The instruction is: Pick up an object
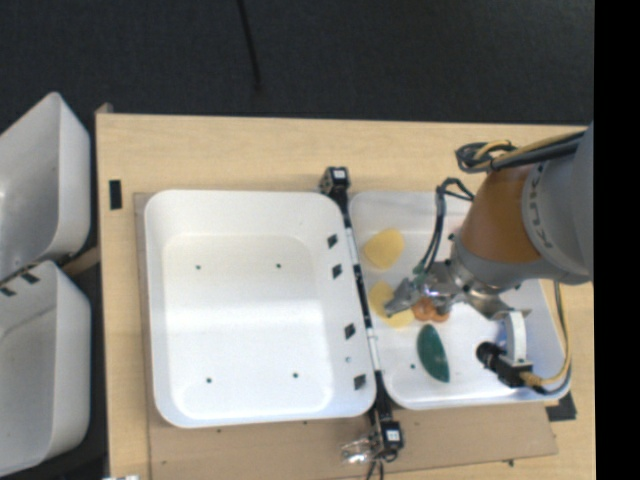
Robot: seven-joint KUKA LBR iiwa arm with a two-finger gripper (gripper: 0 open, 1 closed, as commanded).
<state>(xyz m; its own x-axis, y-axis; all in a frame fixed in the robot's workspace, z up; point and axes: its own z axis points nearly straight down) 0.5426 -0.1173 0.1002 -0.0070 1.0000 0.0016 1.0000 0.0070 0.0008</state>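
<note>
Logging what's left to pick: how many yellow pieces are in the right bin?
2, maybe 3. One lies near the bin's top left, one sits below it, and a yellowish bit shows under the gripper, which may hide more.

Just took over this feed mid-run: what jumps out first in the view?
The grey arm with its orange band reaches in from the right, its gripper low over the right bin. There lie a dark green object, yellow pieces near the divider, and something orange-red right at the gripper. The left bin is a bright white expanse.
</note>
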